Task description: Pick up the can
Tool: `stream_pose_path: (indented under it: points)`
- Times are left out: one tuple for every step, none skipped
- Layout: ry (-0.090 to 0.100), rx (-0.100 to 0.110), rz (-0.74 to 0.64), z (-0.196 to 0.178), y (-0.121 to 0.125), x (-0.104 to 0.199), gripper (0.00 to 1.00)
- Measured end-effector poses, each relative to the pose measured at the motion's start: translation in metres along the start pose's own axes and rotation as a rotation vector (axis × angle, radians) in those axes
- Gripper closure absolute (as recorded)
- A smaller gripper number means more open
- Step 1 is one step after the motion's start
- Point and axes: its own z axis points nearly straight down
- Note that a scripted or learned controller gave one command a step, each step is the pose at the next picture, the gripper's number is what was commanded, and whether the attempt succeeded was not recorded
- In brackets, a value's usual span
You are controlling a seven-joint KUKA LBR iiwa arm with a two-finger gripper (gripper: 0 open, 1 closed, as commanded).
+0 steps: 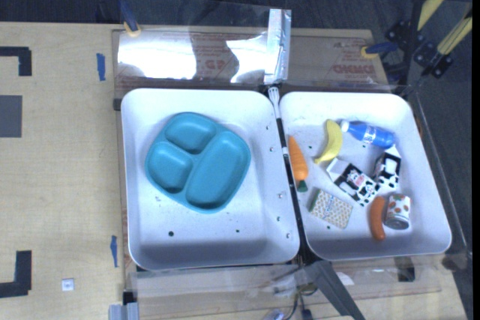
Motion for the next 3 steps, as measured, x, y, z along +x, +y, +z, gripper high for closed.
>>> stream_pose_path:
  points:
    - [-0.008, -0.005, 0.000, -0.012, 0.001, -0.002, 1.00]
    - [0.029, 0.012, -0.251, 0.034, 0.021, 0.015, 1.00]
    - [0.021, 0.008, -0.250, 0.023, 0.022, 0.013, 1.00]
